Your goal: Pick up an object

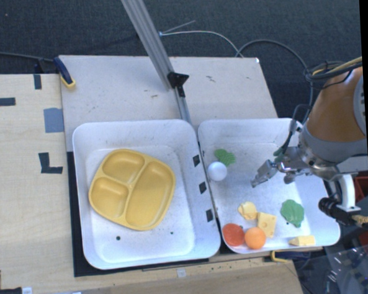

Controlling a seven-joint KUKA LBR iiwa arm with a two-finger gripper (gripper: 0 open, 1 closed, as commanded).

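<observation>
The pincer (267, 172) hangs over the middle of the right-hand shallow white bin (251, 128), pointing toward frame left; whether it is open or closed I cannot tell, and nothing shows between its tips. Nearest lies the small white ball (217, 170), to its left, touching a green leafy toy (224, 156). Lower in the frame sit a yellow cheese-like wedge (267, 223), an orange round fruit (255, 238) and a green toy (292, 212)

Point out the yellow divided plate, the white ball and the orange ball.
yellow divided plate (132, 189), camera view, on the ridge between its compartments.
white ball (218, 171), camera view, at the middle of its top.
orange ball (255, 238), camera view, at the middle of its top.
</observation>
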